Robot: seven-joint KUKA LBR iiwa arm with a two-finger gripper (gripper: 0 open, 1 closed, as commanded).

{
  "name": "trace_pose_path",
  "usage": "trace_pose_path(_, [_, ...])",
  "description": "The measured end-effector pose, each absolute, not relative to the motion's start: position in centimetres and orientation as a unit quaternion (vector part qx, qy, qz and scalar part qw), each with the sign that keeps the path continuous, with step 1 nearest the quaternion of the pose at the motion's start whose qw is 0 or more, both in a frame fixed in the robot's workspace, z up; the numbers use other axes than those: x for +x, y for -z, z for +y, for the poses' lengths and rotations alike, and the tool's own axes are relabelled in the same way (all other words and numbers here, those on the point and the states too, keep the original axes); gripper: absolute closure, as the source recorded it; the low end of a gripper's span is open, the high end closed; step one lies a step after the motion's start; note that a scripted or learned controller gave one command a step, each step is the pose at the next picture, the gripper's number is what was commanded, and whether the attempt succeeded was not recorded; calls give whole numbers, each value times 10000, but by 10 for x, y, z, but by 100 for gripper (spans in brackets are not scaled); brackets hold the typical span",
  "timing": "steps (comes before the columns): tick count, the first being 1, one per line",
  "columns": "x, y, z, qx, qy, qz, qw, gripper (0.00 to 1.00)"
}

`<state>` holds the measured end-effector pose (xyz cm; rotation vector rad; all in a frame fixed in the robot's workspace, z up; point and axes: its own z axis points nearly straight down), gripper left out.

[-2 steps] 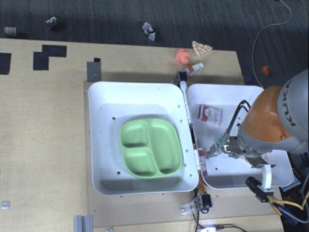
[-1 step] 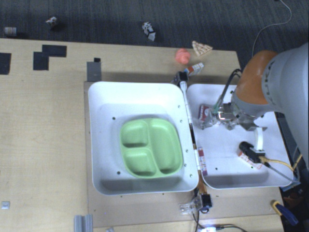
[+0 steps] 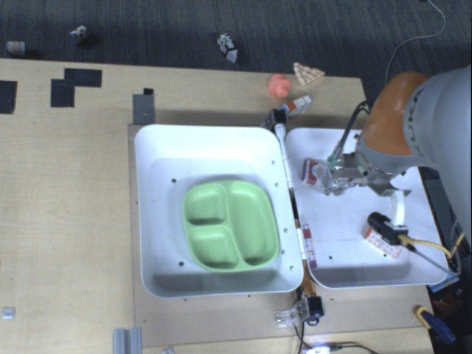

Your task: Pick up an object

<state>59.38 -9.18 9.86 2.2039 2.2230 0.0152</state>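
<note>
The right bin (image 3: 346, 268) holds a small red and white packet (image 3: 313, 172) near its far left corner. My gripper (image 3: 335, 184) hangs low just to the right of that packet, close to it or touching it; I cannot make out whether anything is in its grasp. A second red and white packet (image 3: 383, 245) lies near the bin's right side, below the wrist. In the left bin (image 3: 158, 161) a green divided plate (image 3: 230, 224) lies flat in the middle.
On the bench beyond the bins lie a pink ball (image 3: 279, 85), a pale wedge-shaped piece (image 3: 308, 73) and a small tube (image 3: 298, 105). A narrow rim (image 3: 292, 198) separates the two bins. The arm covers the right bin's far right part.
</note>
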Motion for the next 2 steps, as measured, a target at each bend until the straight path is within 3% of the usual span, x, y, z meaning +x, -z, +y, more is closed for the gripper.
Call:
trace_pose_path(1, [594, -99, -92, 7038, -47, 7103, 55, 0])
trace_pose_path(2, [623, -86, -83, 7053, -19, 7089, 16, 0])
